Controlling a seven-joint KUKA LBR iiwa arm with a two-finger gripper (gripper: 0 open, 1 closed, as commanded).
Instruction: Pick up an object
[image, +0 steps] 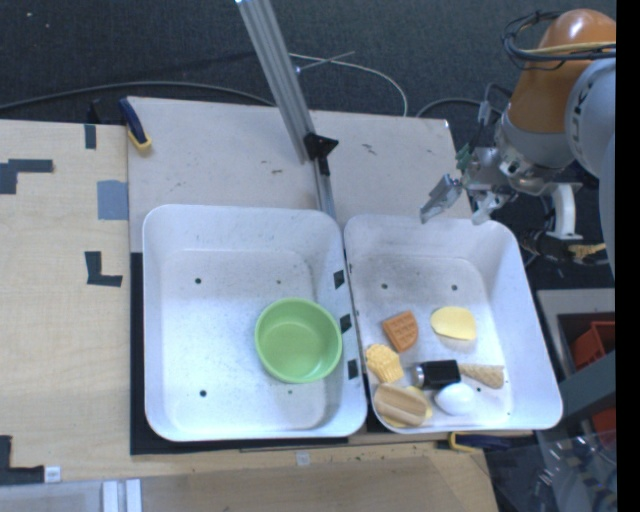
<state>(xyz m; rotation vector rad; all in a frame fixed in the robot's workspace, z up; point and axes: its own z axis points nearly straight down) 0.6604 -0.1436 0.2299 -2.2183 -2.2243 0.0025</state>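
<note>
My gripper (459, 204) hangs above the far rim of the right bin (520, 262), its two fingers spread open with nothing between them. Well below it, near the bin's front, lie several small items: an orange waffle-like block (401, 329), a yellow round piece (454, 323), a yellow corn-like piece (382, 363), a black-and-silver object (437, 374), a tan cone-shaped piece (484, 376), a white egg-shaped object (456, 398) and a bread-like roll (401, 404).
A green bowl (298, 340) sits in the left bin (170, 300). A slanted metal pole (290, 85) crosses the bench behind the bins. The arm's orange band (565, 45) is at the top right, with cables nearby.
</note>
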